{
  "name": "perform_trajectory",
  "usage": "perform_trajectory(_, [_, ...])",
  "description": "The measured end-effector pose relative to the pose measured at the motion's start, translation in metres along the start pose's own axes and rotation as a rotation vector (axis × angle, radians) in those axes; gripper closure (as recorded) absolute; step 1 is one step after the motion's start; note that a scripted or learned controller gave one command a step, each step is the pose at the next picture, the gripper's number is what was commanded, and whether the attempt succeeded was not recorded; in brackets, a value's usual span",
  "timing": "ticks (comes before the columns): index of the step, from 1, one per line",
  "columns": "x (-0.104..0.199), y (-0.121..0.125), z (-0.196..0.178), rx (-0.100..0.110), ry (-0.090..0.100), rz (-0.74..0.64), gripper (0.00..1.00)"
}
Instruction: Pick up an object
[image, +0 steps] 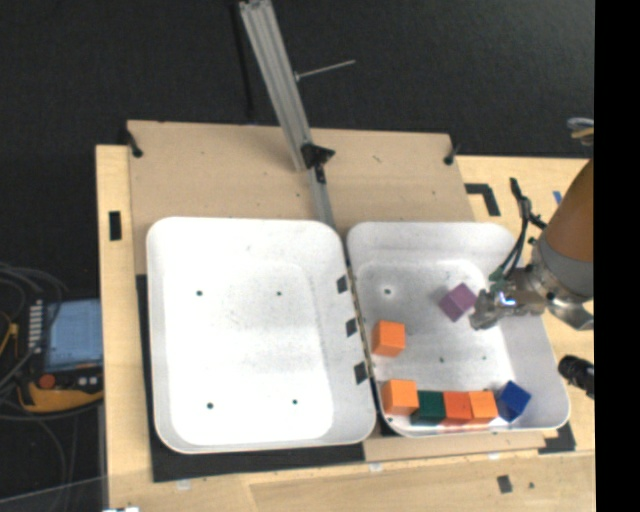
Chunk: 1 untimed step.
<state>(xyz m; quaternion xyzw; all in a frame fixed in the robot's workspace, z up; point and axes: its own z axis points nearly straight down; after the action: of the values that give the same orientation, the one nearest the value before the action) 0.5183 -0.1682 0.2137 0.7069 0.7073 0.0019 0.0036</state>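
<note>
Your arm (572, 240) comes in over the right edge of the right bin (420, 240), its orange band showing above the grey wrist. The gripper (484, 308) sits low over the bin's right half, and the purple block (459, 301) lies just at its tip, touching or nearly so. You cannot tell from this angle whether the block is actually pinched, nor how the gripper is set.

Look at the rest of the right bin. A lone orange cube (389, 337) rests near the bin's left wall, about midway down, well apart from the purple block. Along the front edge runs a row of blocks packed side by side: an orange one (402, 395) at the front left corner, then a green block (431, 406), two more orange blocks (458, 406) (483, 404), and a blue block (513, 399) tilted at the right end, towards the front right corner.

The left bin (250, 330) lies just beside the right one, their inner walls almost touching. A slanted metal rail (285, 95) runs from the top down to the gap between the bins at their back edge.
</note>
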Motion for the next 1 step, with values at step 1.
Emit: perform_trajectory(1, [0.0023, -0.0052, -0.0482, 0.0, 0.0, -0.003, 1.0])
